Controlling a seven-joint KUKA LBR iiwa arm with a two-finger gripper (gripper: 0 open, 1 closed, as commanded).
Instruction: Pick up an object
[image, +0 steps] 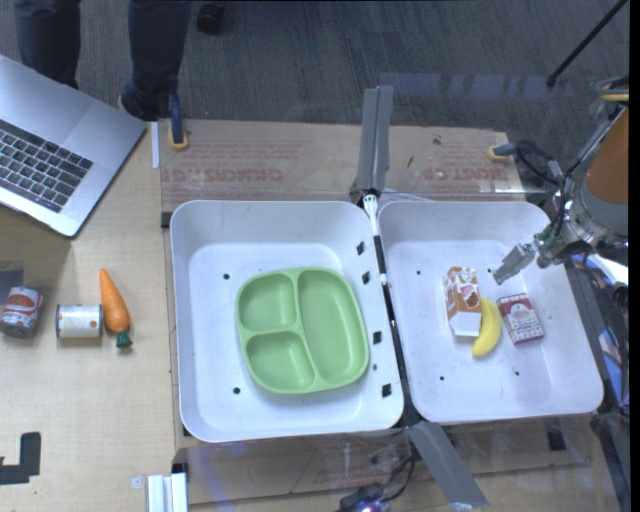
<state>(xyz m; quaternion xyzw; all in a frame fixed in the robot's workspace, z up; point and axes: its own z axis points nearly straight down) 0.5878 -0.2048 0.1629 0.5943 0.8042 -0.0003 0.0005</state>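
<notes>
Your gripper (512, 262) hovered above the right bin (430, 395); I couldn't tell its jaw state. The banana (487, 328) lay between two cartons. Probably light, soft, curved; grasp it mid-body, across its width.

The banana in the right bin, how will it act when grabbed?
The banana is curved and lies flat, so it probably won't roll but may pivot if pinched off-center. It touches the carton, which would likely shift too.
</notes>
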